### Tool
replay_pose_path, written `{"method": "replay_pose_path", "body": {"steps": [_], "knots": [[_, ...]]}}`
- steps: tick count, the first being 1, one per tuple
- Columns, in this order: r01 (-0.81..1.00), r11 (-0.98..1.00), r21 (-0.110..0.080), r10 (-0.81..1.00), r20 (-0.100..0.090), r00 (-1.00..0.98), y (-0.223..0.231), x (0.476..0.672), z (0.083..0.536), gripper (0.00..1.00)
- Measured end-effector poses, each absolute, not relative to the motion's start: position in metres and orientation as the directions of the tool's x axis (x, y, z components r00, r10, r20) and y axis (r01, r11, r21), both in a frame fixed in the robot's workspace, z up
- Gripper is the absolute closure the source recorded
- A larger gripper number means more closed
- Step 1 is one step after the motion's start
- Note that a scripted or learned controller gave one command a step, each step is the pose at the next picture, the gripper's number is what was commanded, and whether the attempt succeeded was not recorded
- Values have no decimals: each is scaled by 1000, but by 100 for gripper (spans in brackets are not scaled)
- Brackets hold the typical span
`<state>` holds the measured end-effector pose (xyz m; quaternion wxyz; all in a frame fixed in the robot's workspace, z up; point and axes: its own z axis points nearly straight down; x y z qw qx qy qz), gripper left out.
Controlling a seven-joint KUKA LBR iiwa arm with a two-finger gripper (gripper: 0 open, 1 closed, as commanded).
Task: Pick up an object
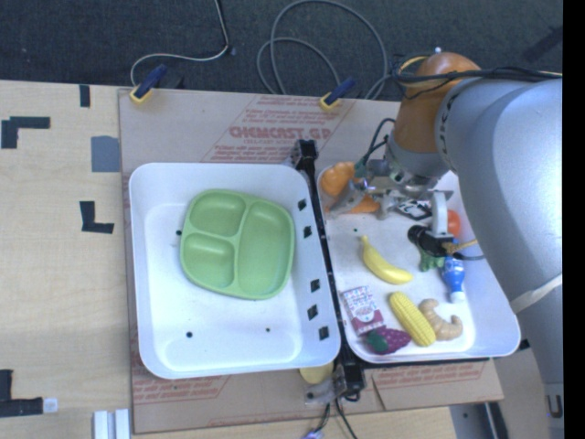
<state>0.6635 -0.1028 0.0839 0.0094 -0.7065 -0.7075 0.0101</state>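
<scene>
While the big grey arm [512, 181] reached in from the right, its gripper [382, 190] sat low over the far left corner of the right bin [498, 332], right by an orange toy [336, 178]. Couldn't tell how wide the pincer was or if it had anything. Left bin [151, 245] had the green divided plate [238, 243]. Toward the near side of the right bin were a banana [384, 262], corn cob [411, 318], red packet [360, 307] and purple grapes [389, 340].
</scene>
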Motion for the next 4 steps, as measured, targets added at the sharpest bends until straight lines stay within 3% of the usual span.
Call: {"method": "replay_pose_path", "body": {"steps": [4], "knots": [[1000,4,-19,1000,7,-4,-109,666,84,0]]}}
